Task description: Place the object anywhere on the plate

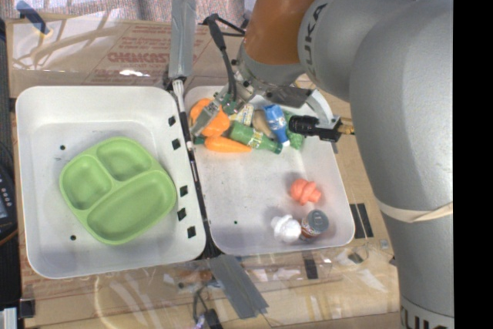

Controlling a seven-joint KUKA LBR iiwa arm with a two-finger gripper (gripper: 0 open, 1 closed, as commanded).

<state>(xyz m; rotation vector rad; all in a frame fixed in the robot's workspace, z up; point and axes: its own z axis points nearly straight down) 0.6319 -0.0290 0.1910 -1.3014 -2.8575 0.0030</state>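
Two bins, green plate [117, 189] left, toy foods [246, 133] right

Bench [92, 50] with two white bins [46, 243]

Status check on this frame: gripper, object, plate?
Gripper down in right bin's far-left pile, grasp unclear. Orange carrot there with green bottle. Green plate in left bin, nothing on it.

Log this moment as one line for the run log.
arm: over right bin | gripper: down in toy pile at far-left corner | plate: green, in left bin, nothing on it | placement: not done
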